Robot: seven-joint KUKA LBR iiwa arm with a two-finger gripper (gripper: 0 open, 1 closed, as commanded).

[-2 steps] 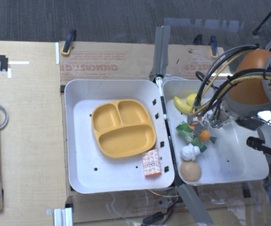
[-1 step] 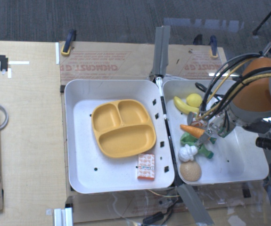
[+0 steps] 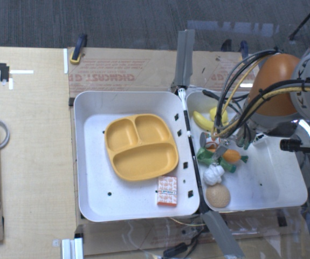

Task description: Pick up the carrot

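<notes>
Orange carrot [image 3: 231, 156]: lies in the right bin [image 3: 276, 196], green top toward 9 o'clock, crowded by a banana [image 3: 202, 120], a garlic bulb [image 3: 214, 174] and a round tan thing [image 3: 218, 196].
Why clustered: I judge the toys sit against the bin's left wall, leaving little room.
Pincer [image 3: 219, 143]: I see it low over the pile, wrist cables draped above; I cannot tell its state.
Carrot from pincer: just beside it, toward 4 o'clock.
Left bin [image 3: 90, 198]: yellow divided plate [image 3: 142, 147], small carton [image 3: 167, 191].
</notes>
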